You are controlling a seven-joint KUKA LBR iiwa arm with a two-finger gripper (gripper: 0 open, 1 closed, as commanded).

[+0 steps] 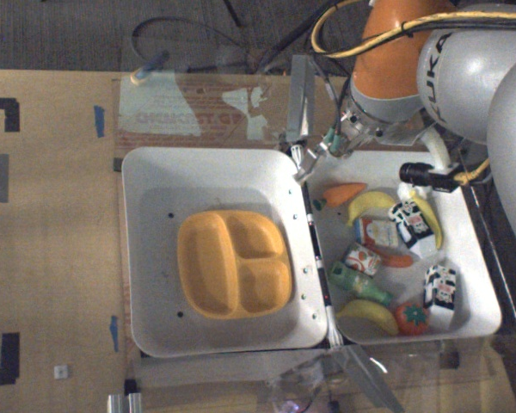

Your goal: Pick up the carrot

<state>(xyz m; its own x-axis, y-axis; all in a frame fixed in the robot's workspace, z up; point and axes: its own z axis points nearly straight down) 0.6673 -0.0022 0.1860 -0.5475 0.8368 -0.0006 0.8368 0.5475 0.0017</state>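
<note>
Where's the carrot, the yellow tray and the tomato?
carrot (344, 194), camera view, middle of its orange body.
yellow tray (234, 263), camera view, divider between its compartments.
tomato (412, 318), camera view, its red top.

Lab: taped bench, cables

The wooden bench bears 2 shallow white bins touching side by side, the left bin and the right bin, plus blue tape strips.
</note>
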